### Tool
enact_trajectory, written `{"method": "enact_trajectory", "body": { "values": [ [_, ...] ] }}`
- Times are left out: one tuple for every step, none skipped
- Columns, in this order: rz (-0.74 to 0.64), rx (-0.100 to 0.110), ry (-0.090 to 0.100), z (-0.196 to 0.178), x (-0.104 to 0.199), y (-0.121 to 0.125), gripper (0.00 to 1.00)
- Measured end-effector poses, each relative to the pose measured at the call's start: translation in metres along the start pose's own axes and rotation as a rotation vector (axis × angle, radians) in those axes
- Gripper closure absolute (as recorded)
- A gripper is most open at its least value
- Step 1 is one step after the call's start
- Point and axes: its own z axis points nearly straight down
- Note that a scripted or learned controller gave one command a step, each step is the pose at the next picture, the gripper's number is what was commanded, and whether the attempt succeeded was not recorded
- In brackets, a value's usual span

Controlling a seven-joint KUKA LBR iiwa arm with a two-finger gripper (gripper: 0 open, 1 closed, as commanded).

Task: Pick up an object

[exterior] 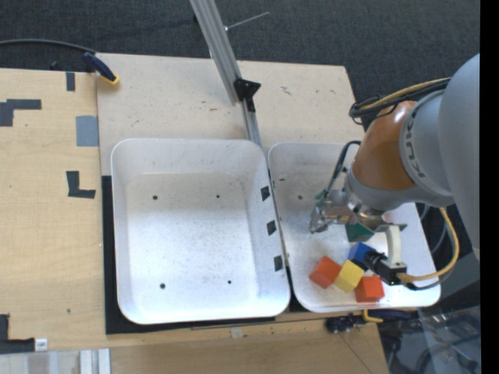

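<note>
The small orange block (325, 272) is seen in the right white bin (300, 170), beside yellow and blue blocks. It is judged light and rigid; opposite flat faces should be gripped.

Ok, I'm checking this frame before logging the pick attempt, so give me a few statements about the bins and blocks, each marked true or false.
1. The coloured blocks lie in the right bin. True.
2. The left bin holds a red block. False: no block shows in it.
3. The yellow block sits between the two orange blocks. True.
4. The gripper is over the left bin. False: it is over the right bin, above the blocks in the view.
5. A blue block lies near the yellow block. True.
</note>
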Motion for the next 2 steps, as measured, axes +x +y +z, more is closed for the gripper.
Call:
{"method": "enact_trajectory", "body": {
  "values": [
    [0.001,-0.009,-0.002,-0.063,0.001,0.004,1.0],
    [0.001,-0.008,-0.002,-0.105,0.001,0.005,1.0]
  ]
}}
